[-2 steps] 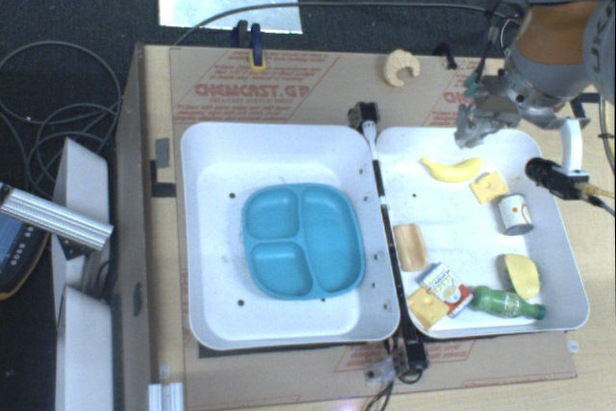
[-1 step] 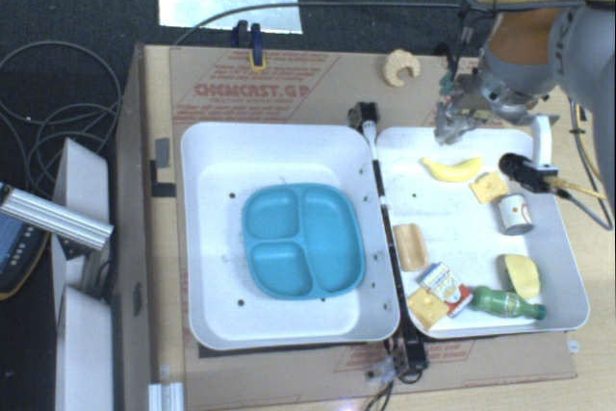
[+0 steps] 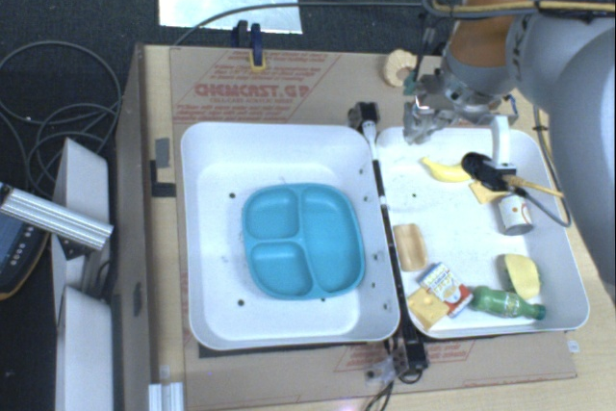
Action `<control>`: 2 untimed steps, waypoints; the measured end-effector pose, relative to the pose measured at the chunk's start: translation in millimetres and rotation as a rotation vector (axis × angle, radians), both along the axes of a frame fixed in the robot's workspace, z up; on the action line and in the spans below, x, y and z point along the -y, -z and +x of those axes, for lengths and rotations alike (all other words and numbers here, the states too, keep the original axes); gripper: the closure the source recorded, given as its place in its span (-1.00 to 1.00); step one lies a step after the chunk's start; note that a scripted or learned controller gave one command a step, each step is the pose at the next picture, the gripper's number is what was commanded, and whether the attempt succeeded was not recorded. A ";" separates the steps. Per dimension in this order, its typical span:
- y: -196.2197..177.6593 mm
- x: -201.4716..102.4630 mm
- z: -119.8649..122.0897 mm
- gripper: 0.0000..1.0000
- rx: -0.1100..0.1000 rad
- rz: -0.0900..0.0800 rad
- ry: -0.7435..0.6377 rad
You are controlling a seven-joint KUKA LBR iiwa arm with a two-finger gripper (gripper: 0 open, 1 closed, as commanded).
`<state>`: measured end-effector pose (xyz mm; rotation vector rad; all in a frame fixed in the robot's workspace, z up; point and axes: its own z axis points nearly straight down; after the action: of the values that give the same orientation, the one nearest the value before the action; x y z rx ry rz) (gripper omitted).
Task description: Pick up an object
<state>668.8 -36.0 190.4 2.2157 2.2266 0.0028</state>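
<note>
Hanging over the far left corner of the right bin [image 3: 577,298], the gripper [image 3: 422,125] was seen, though its opening could not be told. 1 blue divided plate [image 3: 302,240] was set in the left bin [image 3: 207,207]. Near the gripper, a banana [image 3: 444,171] was laid; a green bottle [image 3: 506,303] was placed at the near edge.

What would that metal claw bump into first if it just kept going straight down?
Probably the bare white floor of the right bin near its back left corner. The gripper points down there; the banana slice lies a little nearer the camera, though depth is hard to judge.
</note>
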 end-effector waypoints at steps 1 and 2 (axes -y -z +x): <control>-28.3 54.4 -31.5 1.00 0.002 -0.003 0.004; -23.6 20.2 -29.1 1.00 0.000 -0.001 0.001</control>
<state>639.8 -56.2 214.0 2.2160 2.2251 0.0026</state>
